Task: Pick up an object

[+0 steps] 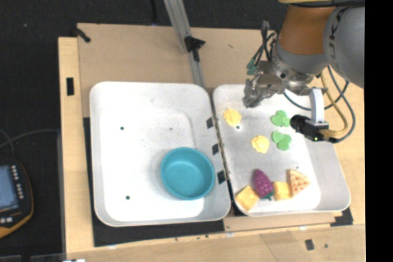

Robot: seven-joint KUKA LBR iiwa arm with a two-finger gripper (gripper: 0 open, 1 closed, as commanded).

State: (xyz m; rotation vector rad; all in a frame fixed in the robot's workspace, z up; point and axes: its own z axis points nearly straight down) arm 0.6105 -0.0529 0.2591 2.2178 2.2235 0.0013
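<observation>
My gripper hangs over the far left corner of the right bin, its fingertips close together with nothing visible between them. Just in front of it lies a small yellow toy. Further toys lie in that bin: a second yellow piece, two green pieces, a purple grape bunch, a yellow block, a small orange-yellow piece and a pizza slice. A blue bowl sits in the left bin.
A slanted metal pole rises behind the bins, ending near their shared edge. A black cable connector hangs beside the arm over the right bin. A handheld pendant lies at the far left off the bench.
</observation>
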